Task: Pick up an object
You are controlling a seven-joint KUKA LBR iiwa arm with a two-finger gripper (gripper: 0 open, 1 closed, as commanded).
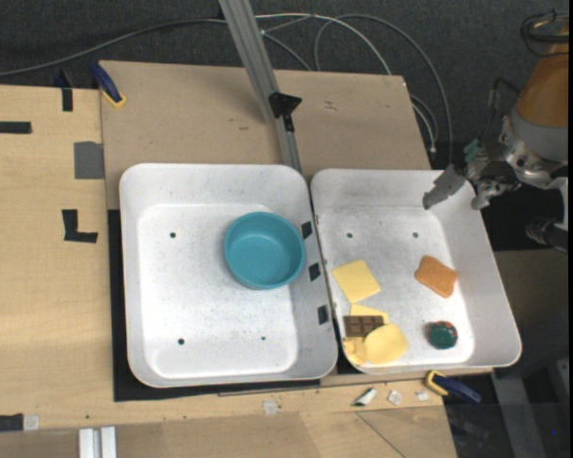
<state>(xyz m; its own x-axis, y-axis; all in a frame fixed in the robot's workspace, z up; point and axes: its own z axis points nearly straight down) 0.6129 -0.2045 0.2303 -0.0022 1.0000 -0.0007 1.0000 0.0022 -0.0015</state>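
We hang our gripper [451,187] over the right bin's [401,187] far corner, finger state unclear; we should descend squarely onto the orange block [436,277], nearer the camera.

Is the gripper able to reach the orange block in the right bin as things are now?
Probably yes. The gripper hangs over the right bin's far right corner, and the orange block lies apart from the other pieces with nothing on top, so the way down looks free.
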